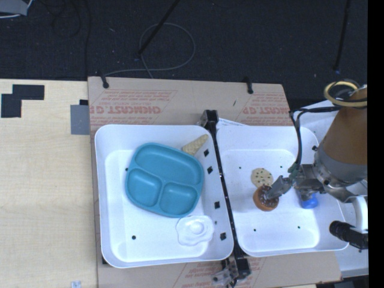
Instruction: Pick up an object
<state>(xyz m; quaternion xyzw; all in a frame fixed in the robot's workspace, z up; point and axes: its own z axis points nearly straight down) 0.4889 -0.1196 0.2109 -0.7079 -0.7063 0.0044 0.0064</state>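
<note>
The wooden surface [42, 191] runs down the left side, with black and grey patches near its upper part. Beside it, a sheet of printed cardboard [180, 101] lies under two shallow white bins. The left bin [111, 233] carries a blue divided plate [163, 179], which sits a little tilted toward the bin's upper middle. A pale wedge-shaped piece [195, 144] pokes out from behind the plate's upper right edge, close to the divider between the bins. A white, lumpy item [194, 230] rests near the lower right corner of this bin, just below the plate.

In the right bin [282, 242], a small tan cookie [261, 176] with dark spots lies near the middle. Just below it sits a round brown piece [264, 201], the two nearly touching. The tool [277, 190] reaches in from the right and is down over the brown piece's right edge; whether it is spread or pressed together cannot be told from here. Further right, a small blue object [309, 201] lies under the arm's wrist, partly hidden. The grey arm [348, 143] rises beyond it at the bin's right wall.
</note>
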